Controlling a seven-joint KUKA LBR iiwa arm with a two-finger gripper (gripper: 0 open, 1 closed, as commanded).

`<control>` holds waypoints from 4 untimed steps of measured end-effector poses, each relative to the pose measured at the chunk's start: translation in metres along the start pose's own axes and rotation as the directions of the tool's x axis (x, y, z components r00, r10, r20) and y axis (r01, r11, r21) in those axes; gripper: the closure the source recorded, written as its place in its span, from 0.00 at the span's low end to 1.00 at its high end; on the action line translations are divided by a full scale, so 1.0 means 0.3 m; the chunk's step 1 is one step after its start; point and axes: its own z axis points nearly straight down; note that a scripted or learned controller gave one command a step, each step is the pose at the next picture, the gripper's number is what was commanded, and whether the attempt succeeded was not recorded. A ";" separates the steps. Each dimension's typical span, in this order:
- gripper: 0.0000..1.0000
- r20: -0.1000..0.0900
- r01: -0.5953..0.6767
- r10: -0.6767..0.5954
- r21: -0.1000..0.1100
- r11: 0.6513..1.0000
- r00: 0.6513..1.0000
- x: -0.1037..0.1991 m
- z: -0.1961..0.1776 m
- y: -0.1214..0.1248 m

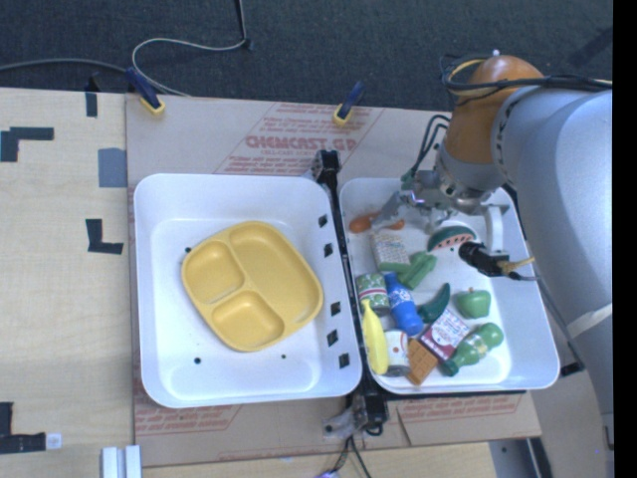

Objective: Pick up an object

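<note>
My gripper (434, 233) hangs open over the far part of the right bin (532, 361), with one finger near the bin's far-left side and the other toward its right wall. Nothing is held between them. Below it lie a white-and-red rounded toy (451, 237) and a small orange piece (390, 225). The rest of the bin holds several toys: a blue bottle (403, 307), a yellow banana (373, 337), a green pepper (476, 302), a green bottle (478, 345), a dark green chili (436, 302) and a red-and-white packet (448, 329).
The left bin (164, 366) holds a yellow divided plate (254, 282). A black divider with clips (333, 252) runs between the bins. The grey arm (557, 187) covers the right side. Cables and yellow clamps (348, 103) lie beyond the bins.
</note>
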 end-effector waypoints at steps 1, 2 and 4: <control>1.00 -0.003 0.002 -0.002 0.009 1.000 1.000 0.005 -0.027 -0.004; 1.00 0.000 -0.001 0.001 -0.013 1.000 1.000 0.141 -0.401 0.002; 0.00 -0.001 0.000 0.000 -0.002 1.000 1.000 -0.026 0.002 0.001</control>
